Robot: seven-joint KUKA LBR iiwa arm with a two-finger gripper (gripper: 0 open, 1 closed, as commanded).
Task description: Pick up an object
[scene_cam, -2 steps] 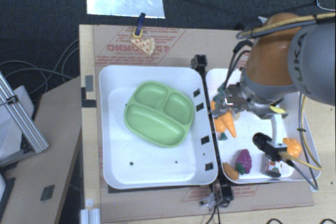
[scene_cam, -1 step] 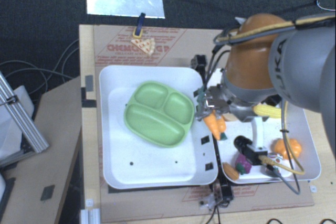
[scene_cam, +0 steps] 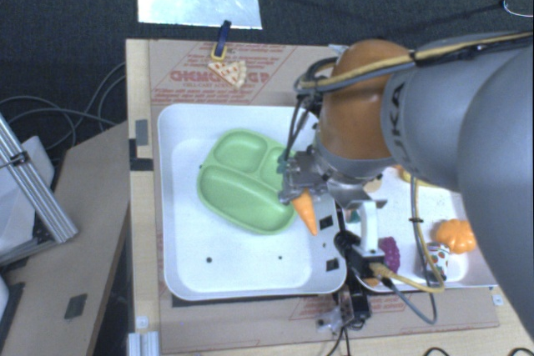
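Camera view from above: the arm reaches in from the right, its gripper at frame centre over the left white bin. Its fingers pinch an orange carrot-shaped toy at its upper end, just beside a green divided plate. A purple toy and an orange toy lie lower right.

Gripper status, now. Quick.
Gripper: low over the right edge of the green divided plate, with an orange carrot toy just beside it; whether it is open, closed or holding anything cannot be told.
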